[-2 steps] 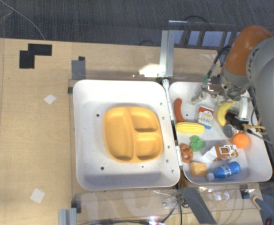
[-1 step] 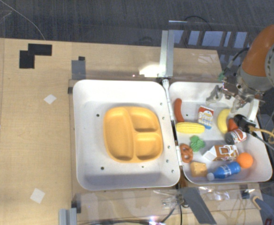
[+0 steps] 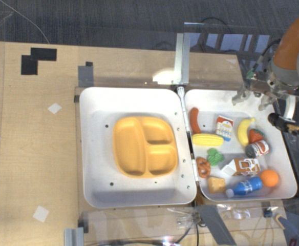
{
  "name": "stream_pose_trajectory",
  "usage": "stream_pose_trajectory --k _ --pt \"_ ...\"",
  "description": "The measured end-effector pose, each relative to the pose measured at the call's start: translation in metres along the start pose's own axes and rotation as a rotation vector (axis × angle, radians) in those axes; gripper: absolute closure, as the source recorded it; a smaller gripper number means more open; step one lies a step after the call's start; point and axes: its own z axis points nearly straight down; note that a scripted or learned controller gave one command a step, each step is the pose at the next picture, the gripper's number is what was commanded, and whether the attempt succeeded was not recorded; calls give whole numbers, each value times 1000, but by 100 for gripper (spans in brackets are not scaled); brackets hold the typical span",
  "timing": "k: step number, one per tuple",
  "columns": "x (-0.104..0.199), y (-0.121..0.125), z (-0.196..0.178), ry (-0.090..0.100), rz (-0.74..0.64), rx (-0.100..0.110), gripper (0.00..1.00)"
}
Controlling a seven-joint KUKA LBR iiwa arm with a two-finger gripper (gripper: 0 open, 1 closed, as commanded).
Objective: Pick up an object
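Orange-banded arm's end effector was parked over the right bin's far edge, nothing visibly held; spread couldn't be told. Banana just below still needed a descent.

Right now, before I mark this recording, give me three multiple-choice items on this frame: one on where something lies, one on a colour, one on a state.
1. Where does the yellow divided tray lie?
A. In the left bin
B. In the right bin
C. On the bare bench

2. What colour is the cap end of the bottle by the right bin's near edge?
A. Green
B. Blue
C. Pink

3. How does the gripper stand toward the toys?
A. Holding the banana
B. Pressed on the orange
C. Over the right bin's far edge, apart from them

Answers: 1 A, the tray sits in the middle of the left bin. 2 B, the bottle shows blue beside the orange. 3 C, the banana and the other toys lie nearer the camera, untouched, in the right bin.
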Motion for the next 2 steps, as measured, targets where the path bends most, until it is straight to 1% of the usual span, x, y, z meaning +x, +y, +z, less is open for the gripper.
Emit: stream_pose_trajectory --k 1,2 --pt "17 -23 38 1 450 5 0" --pt "-10 -33 18 2 527 2 0"
